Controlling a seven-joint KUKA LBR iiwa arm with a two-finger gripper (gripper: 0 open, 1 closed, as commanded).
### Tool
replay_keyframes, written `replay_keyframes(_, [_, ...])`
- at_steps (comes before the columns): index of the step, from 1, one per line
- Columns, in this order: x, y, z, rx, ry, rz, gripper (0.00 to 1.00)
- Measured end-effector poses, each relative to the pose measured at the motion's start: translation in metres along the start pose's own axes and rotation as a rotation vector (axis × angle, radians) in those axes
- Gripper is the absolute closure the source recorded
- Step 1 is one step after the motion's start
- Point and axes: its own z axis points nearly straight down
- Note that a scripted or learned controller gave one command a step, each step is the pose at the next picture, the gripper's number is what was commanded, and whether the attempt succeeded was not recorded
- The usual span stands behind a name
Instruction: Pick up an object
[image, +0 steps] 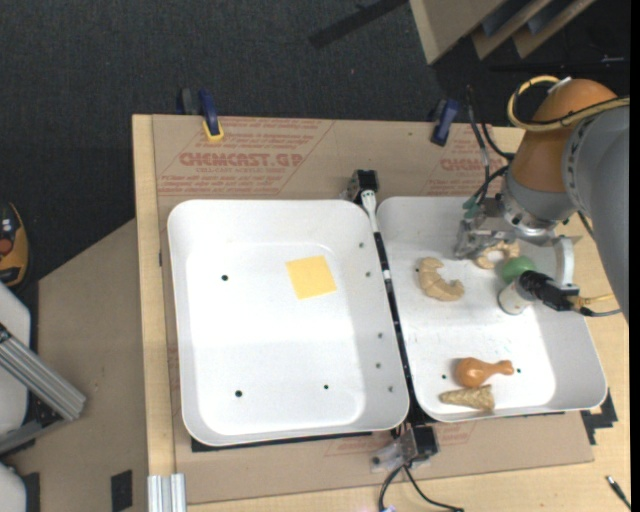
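Observation:
My gripper (487, 243) reaches down into the back of the right bin (560, 375), hanging from the orange-banded wrist. Just under and beside its tip lies a small pale object (489, 259), with a green piece (515, 267) to its right. A beige curled toy (439, 280) lies left of the gripper, apart from it. Toward the bin's front sit an orange pear-shaped toy (481, 371) and a tan wedge (469, 398). A white cylinder (511, 296) lies under the wrist cable.
The left bin (200, 340) holds a flat yellow square (311, 276). A black hinge strip (390, 300) runs between the two bins. Blue clamps (208, 108) hold the cardboard bench at the back edge.

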Motion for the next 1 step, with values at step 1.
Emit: replay_keyframes(1, [-0.0234, -0.0193, -0.0006, 0.007, 0.002, 0.004, 1.0])
